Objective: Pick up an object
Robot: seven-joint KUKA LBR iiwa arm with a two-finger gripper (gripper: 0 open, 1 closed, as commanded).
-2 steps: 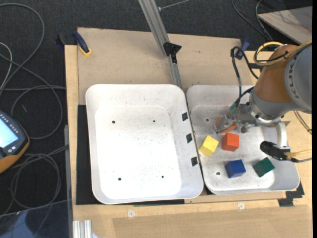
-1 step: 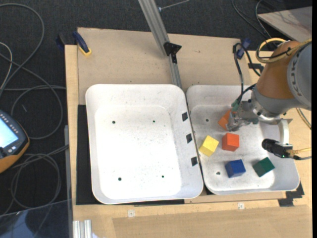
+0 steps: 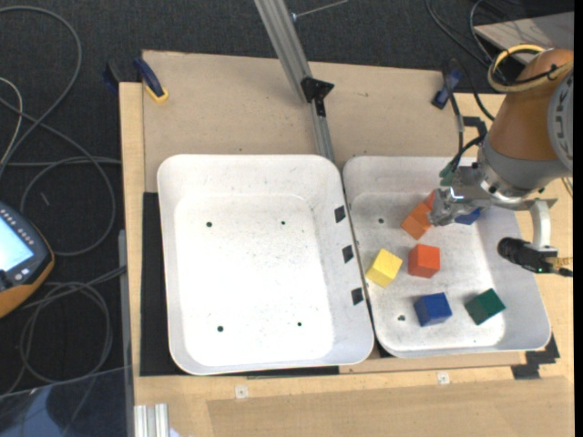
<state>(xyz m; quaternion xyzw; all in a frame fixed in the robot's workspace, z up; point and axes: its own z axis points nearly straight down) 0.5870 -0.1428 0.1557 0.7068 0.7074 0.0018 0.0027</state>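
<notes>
The claw (image 3: 444, 209) is low in the right bin (image 3: 519, 335), touching an orange block (image 3: 417, 220); its state I cannot tell. Approaching off-centre, it may push the block away.

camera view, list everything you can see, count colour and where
orange block: 1, orange, right bin, upper part, at the gripper
red-orange block: 1, red-orange, right bin, middle
yellow block: 1, yellow, right bin, left of the red-orange block
blue block: 1, blue, right bin, near front
green block: 1, dark green, right bin, front right
small blue object: 1, blue, beside the gripper, partly hidden
left bin: 1, white
right bin: 1, white
blue clamps: 2, bench back corners
arm: 1, grey and orange, from right
gripper: 1, over right bin
</notes>
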